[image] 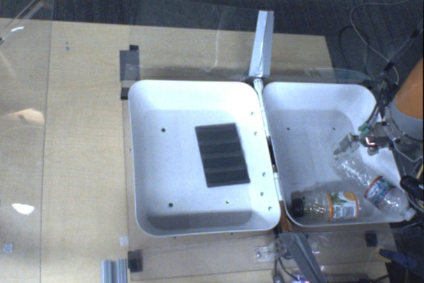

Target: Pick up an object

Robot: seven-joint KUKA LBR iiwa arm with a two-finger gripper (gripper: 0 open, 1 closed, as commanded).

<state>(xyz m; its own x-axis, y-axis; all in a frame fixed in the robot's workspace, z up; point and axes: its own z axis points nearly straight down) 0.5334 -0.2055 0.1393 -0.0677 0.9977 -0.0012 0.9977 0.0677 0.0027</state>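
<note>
Lower right of the frame, in the right bin (311,99), two bottles: a dark-capped amber bottle (326,206) lying horizontal, cap pointing left, and a crumpled clear bottle (372,183) slanting toward lower right. Above it, the gripper (366,138); I cannot tell its grip. Centre frame, the left bin (152,142) holds one black ribbed pad (222,154).

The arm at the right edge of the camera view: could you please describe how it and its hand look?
Little of the arm shows: a rounded orange band with a grey body below it. From it extends the hand, a small assembly of pale metallic and dark parts. Thin dark cables loop along the floor and edge beside it. No markings are legible.
</note>
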